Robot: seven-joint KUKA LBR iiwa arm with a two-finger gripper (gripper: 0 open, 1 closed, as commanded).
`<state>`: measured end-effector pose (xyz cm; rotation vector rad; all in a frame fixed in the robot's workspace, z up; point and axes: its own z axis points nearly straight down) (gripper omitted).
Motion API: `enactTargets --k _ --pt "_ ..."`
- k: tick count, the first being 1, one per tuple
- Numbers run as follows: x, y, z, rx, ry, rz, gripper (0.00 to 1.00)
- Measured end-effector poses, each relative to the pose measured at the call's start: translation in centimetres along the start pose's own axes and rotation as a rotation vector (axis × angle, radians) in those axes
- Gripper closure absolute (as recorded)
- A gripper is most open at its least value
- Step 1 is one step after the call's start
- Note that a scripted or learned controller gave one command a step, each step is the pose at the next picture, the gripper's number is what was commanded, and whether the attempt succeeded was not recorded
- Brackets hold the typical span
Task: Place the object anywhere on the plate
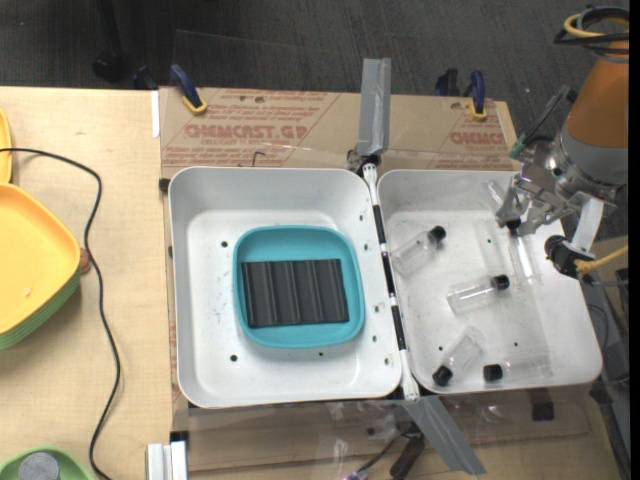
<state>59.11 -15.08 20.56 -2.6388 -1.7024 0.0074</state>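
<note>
A teal plate (297,288) with a dark ridged middle lies in the left bin (200,268). Several clear vials with black caps lie scattered in the right bin (560,348): one near the divider (418,247), one in the middle (478,292), and two at the front (455,358) (515,369). Another clear vial (521,258) lies just below my gripper (513,216). The gripper hangs over the right bin's far right corner, well away from the plate. I see nothing held in it.
A yellow dish (30,268) and a black cable (100,298) lie on the wooden bench to the left. Cardboard (260,128) with blue and yellow clamps stands behind the bins. A ridge (385,268) divides the two bins.
</note>
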Motion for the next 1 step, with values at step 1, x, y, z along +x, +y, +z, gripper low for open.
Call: enactTargets --k 1 --pt "0.0 0.01 -0.01 0.0 0.0 0.001 0.0"
